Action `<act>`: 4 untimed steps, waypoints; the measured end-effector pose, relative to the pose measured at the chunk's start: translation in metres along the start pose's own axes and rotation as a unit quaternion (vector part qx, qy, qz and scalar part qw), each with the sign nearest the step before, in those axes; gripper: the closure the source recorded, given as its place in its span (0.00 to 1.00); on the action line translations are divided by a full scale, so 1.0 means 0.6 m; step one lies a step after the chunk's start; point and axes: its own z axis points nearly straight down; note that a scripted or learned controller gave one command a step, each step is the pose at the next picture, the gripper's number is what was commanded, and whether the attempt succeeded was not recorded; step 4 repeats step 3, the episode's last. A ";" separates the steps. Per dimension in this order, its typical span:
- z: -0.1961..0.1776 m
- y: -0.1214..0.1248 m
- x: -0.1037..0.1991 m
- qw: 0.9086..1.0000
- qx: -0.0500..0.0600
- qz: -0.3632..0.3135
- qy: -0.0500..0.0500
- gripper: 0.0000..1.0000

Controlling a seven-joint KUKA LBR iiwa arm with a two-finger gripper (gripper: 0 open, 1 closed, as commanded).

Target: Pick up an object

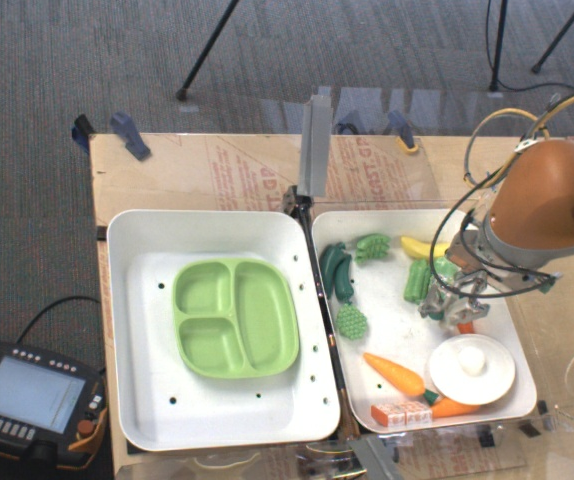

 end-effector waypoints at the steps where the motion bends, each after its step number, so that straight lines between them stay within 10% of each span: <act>1: 0.001 0.000 0.000 1.000 0.000 0.000 0.000 0.00; 2: -0.015 0.000 -0.004 1.000 0.000 0.000 -0.002 1.00; 3: -0.015 0.001 -0.004 1.000 0.000 0.001 -0.002 0.00; 4: -0.015 0.001 -0.004 1.000 0.000 0.001 -0.002 0.00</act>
